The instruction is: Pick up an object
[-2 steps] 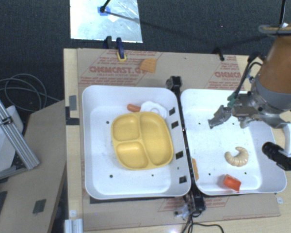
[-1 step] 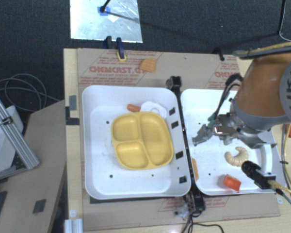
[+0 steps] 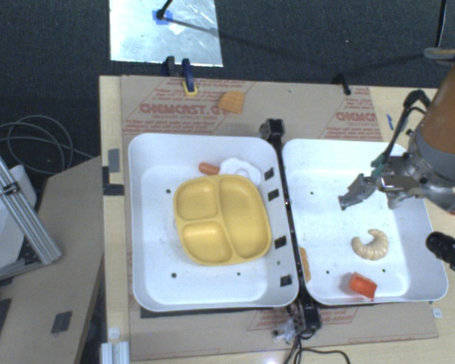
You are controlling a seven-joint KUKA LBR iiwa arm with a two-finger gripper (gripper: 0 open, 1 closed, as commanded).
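Gripper is hanging over the right bin, fingers pointing left & down toward the bin floor. Whether they're spread or closed, can't tell at this angle; nothing is showing between them. Behind the fingers the grey wrist is running right into the orange band of the arm, which is coming in from the right edge.

Right bin is holding two things. A pale croissant-shaped toy is lying on the white floor below & a bit right of the gripper, apart from it, curved side up. An orange block is sitting near the bin's front wall, just below the croissant, not touching it.

Left bin is holding a yellow divided plate w/ three compartments, sitting roughly mid-bin, tilted slightly. Behind the plate, touching its back rim, a white object is lying partly hidden; just left of that, a small orange sausage-like piece.

Both bins are resting side by side on a cardboard sheet, black clips along the seam between them. A tan sponge-like piece is lying on the cardboard behind the left bin, outside both bins.
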